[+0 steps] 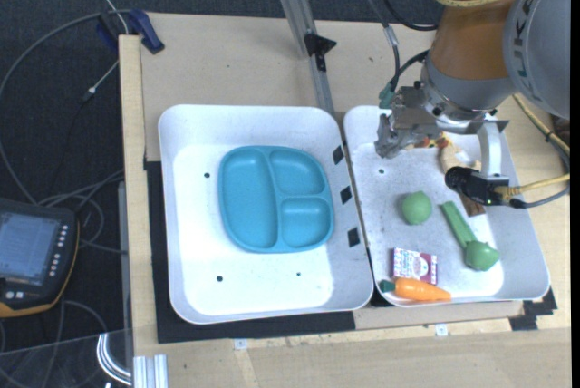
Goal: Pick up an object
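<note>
A grey-and-orange robot arm [489, 24] reaches in from the counter's [236, 42] right edge and hangs its end effector [397, 134] over the far end of the right-hand white bin [535, 268], nothing visibly between its tips; from this slanted overhead angle it cannot be told whether it is released or clenched. The pickings lie nearer the counter's front edge: a green ball [417, 208] at the bin's middle, a green long-handled scoop [469, 237] just beside it toward the right, a pink-and-white carton [414, 264] and an orange carrot [421, 290] touching it along the bin's front wall. A small tan item [449, 156] sits partly hidden beneath the wrist. The left-hand bin [181, 286] holds a blue divided plate [275, 198]. The job appears to be at the approach stage, with no object yet lifted. The next move likely calls for settling on one target, the ball being nearest, then centring above it and descending squarely, since a round object may roll off a skewed pinch.
</note>
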